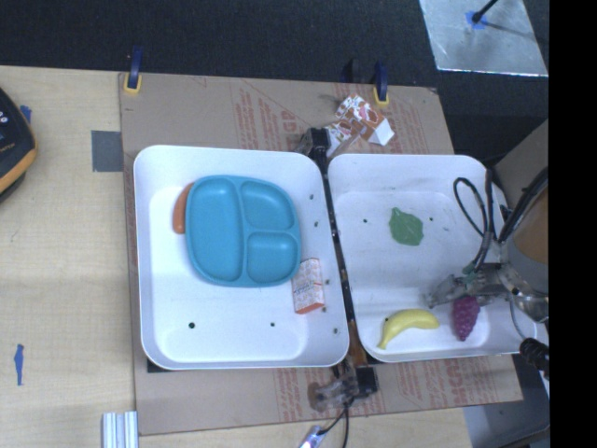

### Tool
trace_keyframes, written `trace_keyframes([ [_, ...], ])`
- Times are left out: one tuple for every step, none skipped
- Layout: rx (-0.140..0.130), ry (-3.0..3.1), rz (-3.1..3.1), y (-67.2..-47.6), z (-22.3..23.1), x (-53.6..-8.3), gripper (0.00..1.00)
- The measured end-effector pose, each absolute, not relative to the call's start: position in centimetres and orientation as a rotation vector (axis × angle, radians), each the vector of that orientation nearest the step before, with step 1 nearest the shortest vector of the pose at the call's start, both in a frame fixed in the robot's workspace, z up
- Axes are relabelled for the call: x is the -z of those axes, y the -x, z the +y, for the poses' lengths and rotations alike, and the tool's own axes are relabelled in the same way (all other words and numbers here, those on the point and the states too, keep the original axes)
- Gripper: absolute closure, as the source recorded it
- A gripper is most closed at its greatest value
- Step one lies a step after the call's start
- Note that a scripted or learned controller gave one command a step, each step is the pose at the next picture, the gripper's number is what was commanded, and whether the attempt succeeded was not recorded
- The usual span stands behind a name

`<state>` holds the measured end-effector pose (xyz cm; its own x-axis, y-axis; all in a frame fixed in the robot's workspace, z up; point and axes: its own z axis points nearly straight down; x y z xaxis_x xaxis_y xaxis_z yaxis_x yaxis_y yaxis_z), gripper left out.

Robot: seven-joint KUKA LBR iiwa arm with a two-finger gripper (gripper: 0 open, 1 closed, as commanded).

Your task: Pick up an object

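Two white bins on a taped-up cardboard sheet, arm tucked into the right one

A light wood bench (65,278) is seen under a brown cardboard sheet (233,119) held by blue clamps, with dark carpet behind it. The left bin (159,334) is taken up by a blue divided plate (242,230), an orange thing half hidden at the plate's left edge, and a small red-and-white packet (309,286) by the right wall. In the right bin (364,194) a green lump (407,227) is sat mid-bin, well apart from a yellow banana (408,325) and purple grapes (465,316) near the front wall. The gripper (457,287) is parked low at the right side, just above the grapes and near the banana's right end; nothing is seen clamped in it, and whether the jaws are open or closed can't be told.
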<state>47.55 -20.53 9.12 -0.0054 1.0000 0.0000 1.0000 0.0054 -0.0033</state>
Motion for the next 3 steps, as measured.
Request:
trace_keyframes([
  [-0.007, 2.208, -2.230, -47.5, -20.6, -10.1, 1.00],
  [-0.004, 2.212, -2.228, -53.1, -11.4, -14.4, 1.00],
  [-0.001, 2.214, -2.225, -63.2, -4.0, -19.2, 1.00],
])
